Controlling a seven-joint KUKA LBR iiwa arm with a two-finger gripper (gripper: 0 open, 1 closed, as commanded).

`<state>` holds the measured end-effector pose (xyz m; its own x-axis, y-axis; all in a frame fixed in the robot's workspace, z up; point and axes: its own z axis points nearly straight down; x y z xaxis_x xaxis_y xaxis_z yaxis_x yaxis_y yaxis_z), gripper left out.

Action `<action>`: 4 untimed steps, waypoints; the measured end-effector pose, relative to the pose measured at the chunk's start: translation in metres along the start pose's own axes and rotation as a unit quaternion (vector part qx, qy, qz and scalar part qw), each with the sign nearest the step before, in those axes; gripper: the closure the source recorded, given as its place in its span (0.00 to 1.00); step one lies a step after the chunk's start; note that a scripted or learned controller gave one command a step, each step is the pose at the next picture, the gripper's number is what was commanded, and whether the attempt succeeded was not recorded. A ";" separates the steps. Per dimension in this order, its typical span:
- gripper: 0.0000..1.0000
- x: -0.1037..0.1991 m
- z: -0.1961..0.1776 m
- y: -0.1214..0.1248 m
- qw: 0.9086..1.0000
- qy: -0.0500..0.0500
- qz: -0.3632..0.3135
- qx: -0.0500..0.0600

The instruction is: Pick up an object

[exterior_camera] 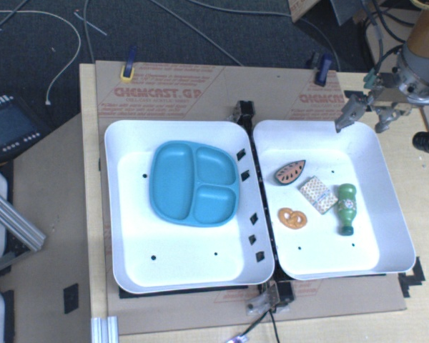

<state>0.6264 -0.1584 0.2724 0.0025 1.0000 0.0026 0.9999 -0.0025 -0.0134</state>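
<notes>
The gripper [362, 119] hangs over the right bin's [393, 224] upper right rim, its two fingers spread apart and holding nothing. Inside lie a ridged orange leaf shape [290, 171], a speckled white packet [318, 194], a knotted pretzel [292, 219] and a glossy green bottle [346, 207]. The left bin [129, 256] bears a smooth blue compartment plate [194, 183].

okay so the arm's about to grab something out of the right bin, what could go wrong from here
The small things lie close together: the checkered packet sits right beside the green bottle, with the pretzel and leaf-shaped cookie nearby, so a descent could nudge a neighbour. The bottle lies on its side and may roll away. The gripper, fingers spread, hovers over the right bin's far rim and could clip it.
</notes>
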 end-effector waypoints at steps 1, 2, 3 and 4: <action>0.00 0.000 -0.008 0.002 1.000 -0.001 -0.001 -0.007; 0.00 0.005 0.054 -0.001 1.000 0.000 -0.001 -0.003; 0.00 0.003 0.096 0.000 1.000 -0.001 -0.001 -0.004; 0.00 -0.002 0.148 0.009 1.000 -0.001 -0.001 -0.004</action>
<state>0.6337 -0.1596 0.1241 -0.0003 1.0000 0.0014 1.0000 0.0003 -0.0048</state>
